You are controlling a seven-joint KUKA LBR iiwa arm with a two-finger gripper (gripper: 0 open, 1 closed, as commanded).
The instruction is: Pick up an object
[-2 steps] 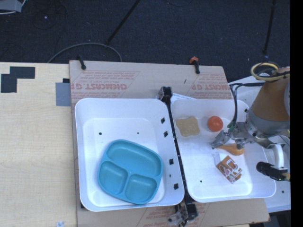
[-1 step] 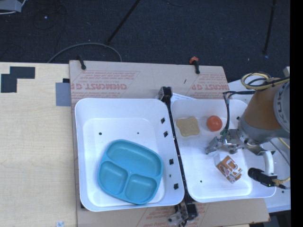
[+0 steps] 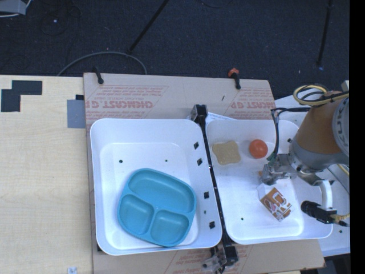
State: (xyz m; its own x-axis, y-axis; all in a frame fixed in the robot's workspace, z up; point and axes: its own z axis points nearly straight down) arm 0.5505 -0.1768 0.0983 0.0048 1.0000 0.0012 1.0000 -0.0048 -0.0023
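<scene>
In the right bin point(image 3: 239, 224), the tool point(image 3: 272, 173), whose grip state I cannot tell, hangs just above a small carton point(image 3: 275, 203) lying toward lower right, its long axis diagonal, with the orange ball point(image 3: 258, 148) up-left.

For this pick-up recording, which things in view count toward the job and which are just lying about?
Belonging to the job:
- gripper, low over the right bin
- orange ball
- tan sponge-like square
- small printed packet

Just lying about:
- blue divided tray in the left bin
- cardboard sheet under both bins
</scene>
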